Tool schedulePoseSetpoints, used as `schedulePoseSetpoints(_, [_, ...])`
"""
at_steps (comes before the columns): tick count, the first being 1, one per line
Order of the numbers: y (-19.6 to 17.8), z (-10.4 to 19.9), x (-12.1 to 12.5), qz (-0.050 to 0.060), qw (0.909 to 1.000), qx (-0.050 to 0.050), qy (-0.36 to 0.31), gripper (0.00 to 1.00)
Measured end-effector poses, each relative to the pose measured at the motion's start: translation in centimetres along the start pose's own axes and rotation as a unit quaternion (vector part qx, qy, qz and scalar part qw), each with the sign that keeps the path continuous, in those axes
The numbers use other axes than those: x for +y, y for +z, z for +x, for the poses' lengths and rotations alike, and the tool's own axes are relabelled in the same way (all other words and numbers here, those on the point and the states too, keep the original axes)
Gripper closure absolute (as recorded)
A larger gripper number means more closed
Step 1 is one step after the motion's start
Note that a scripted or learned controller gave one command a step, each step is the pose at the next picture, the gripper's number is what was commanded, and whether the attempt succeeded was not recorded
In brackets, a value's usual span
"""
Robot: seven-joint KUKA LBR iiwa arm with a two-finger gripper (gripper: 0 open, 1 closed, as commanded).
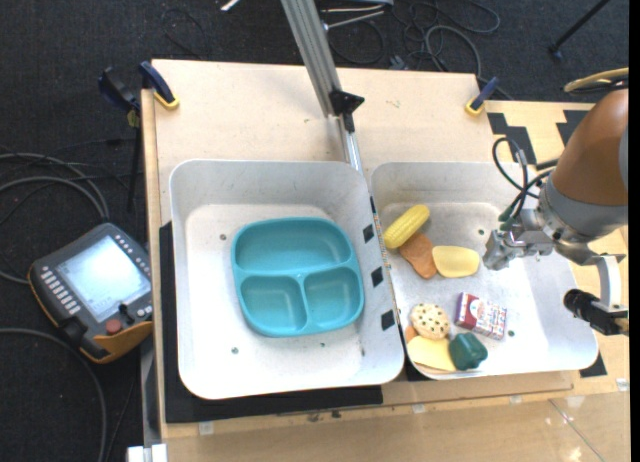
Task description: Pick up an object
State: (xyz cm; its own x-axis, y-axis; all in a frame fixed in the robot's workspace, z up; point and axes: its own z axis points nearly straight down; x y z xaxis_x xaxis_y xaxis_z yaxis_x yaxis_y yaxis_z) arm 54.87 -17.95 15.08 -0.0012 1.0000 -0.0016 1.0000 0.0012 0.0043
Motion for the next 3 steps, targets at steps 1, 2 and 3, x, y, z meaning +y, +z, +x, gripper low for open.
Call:
schedulePoseSetpoints(1, [-6.4, -0.2, -0.1, -0.002, 1.0, -0.001, -0.001, 1.0])
schedulePoseSetpoints(2, [-6.2, -0.2, 0.0, 0.002, 1.0, 0.0, -0.001, 1.0])
schedulePoseSetpoints(3, [-7.3, 4.5, 0.0, 0.002, 1.0, 0.001, -0.003, 1.0])
